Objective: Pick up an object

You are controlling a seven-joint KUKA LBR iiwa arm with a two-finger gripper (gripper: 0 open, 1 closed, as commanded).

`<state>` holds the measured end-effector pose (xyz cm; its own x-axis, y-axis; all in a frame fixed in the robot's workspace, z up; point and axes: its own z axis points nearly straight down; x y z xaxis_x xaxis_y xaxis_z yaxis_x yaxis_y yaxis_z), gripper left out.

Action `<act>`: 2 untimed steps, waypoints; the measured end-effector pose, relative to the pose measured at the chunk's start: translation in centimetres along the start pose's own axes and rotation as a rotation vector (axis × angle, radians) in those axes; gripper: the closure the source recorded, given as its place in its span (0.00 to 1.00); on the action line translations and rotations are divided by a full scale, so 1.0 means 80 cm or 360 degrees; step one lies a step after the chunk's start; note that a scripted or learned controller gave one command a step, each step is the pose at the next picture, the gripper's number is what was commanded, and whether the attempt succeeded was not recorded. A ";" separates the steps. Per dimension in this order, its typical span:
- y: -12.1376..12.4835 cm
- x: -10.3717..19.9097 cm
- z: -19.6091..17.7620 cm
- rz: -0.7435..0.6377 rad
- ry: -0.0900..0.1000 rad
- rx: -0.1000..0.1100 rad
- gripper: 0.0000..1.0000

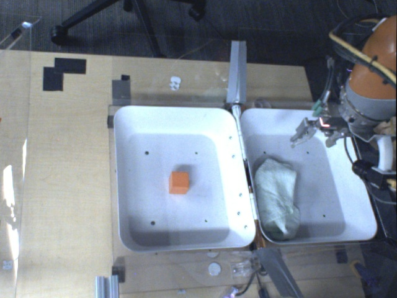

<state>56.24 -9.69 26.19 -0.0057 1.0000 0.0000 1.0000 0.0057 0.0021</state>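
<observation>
Looking down from the overhead camera, two shallow white plastic bins sit side by side on the pale wooden bench. In the left bin a small orange cube rests alone near the middle of the floor, well apart from every wall. Over in the right bin a crumpled grey-white cloth bundle lies against the left wall and runs down toward the near edge.

And here is the grey arm with its orange band, reaching in from the right side. Its two-finger gripper hangs over the upper part of the right bin, above and to the right of the cloth bundle and apart from it. The metal fingers are small and blurred at this distance, so I cannot tell whether they stand apart or together. Nothing shows between them.

So where does the job stand? By my reading, nothing is picked up yet: the cube is flat on its bin floor, and the cloth lies slumped on its own. All the real work is left: choosing a target, coming down over it, closing on it and lifting it clear. The cloth is the nearer candidate, just below the tool; the cube means crossing the divider into the other bin.
</observation>
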 end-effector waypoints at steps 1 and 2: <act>-0.026 0.023 0.098 -0.0202 0.0001 0.0002 0.00; 0.024 -0.010 0.214 -0.0229 -0.0003 -0.0020 0.00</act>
<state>58.22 -10.50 9.07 -0.1487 0.9889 -0.0032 0.9888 0.1487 0.0142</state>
